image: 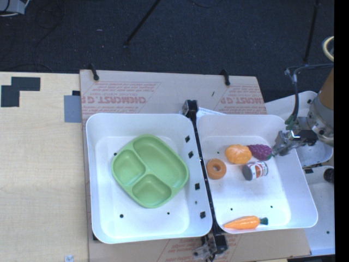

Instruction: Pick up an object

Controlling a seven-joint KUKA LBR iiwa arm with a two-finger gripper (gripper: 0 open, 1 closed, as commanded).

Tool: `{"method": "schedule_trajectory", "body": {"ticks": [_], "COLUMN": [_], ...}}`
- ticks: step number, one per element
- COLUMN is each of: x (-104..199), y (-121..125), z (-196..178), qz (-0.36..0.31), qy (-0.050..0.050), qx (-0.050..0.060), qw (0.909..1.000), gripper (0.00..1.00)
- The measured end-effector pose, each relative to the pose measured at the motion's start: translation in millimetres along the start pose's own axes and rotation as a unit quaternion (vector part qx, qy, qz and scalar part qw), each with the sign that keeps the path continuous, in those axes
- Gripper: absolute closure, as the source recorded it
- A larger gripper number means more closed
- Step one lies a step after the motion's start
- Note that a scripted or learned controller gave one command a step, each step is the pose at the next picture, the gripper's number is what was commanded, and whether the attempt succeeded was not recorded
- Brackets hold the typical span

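Four small objects are seen in the right bin [305,201]: an orange fruit [238,154], a purple grape bunch [260,151], a small can [256,170] and a donut [216,169], with a carrot [243,222] lying apart near the front wall. The approach step is judged to be in hand. The gripper [284,144] is positioned at the bin's right rim, just beside the grapes; whether it is spread cannot be told. A descent onto the grapes is called for next.

Two white bins side by side on cardboard sheet [125,94] with reversed red print. Left bin [103,212]: green divided plate [149,171] at centre, three compartments. Right bin [297,201] at plate's 3 o'clock. Black clamp strip [198,171] between bins. Pale wooden benchtop [38,173] at 9 o'clock; dark carpet [180,31] at 12 o'clock.
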State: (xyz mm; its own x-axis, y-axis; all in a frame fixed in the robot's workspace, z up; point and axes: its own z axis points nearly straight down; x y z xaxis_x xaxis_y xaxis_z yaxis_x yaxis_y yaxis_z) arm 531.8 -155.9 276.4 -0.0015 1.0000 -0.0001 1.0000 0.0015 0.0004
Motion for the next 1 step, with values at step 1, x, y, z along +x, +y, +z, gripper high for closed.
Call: {"method": "schedule_trajectory", "body": {"ticks": [1], "x": [49.1], "y": [0.5], "z": [0.7], "qz": [-0.001], "qy": [0.001], "qx": [0.002], "qw": [1.0], "gripper": [1.0]}}
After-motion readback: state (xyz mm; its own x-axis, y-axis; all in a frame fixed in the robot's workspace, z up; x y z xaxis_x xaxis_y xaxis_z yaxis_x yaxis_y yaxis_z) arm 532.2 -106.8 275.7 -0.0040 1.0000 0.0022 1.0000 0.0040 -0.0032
